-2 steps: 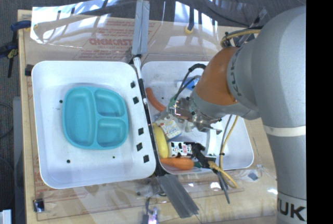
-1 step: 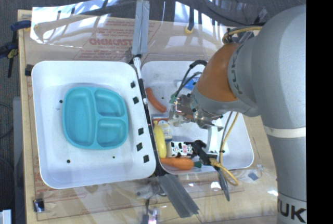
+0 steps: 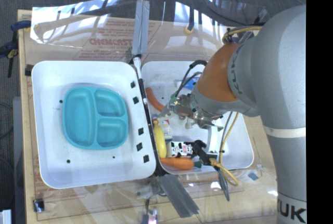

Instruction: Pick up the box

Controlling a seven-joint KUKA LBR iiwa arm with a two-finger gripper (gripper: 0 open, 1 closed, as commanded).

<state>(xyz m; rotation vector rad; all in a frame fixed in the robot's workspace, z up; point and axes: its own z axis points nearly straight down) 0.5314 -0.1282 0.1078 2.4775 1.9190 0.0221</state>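
Camera view, looking down on the desk [image 3: 62, 36]. Note first the box [image 3: 178, 148], a small white carton with black patches, lying in the right bin [image 3: 244, 145] close to that bin's near wall. Its long axis runs roughly left to right across the view, parallel to that wall. A yellow banana [image 3: 161, 144] lies just beside its left end and an orange carrot [image 3: 177, 163] just beside its near edge, so you have two neighbours crowding it. A second orange piece [image 3: 153, 99] lies farther back, next to the divider between the bins.

The pincer [image 3: 183, 109] sits at the end of the grey and orange arm [image 3: 223, 82], over the middle of the right bin. From it, the box lies toward the near wall and very slightly left, close by but apart. You cannot tell from this view whether the pincer is released or clenched; nothing is seen held in it.

The left bin [image 3: 44, 114] carries a blue divided tray [image 3: 95, 116], well apart from the task.

Judgement: the coming move is a short shift toward the near wall, with the grasp best set across the box's short side.
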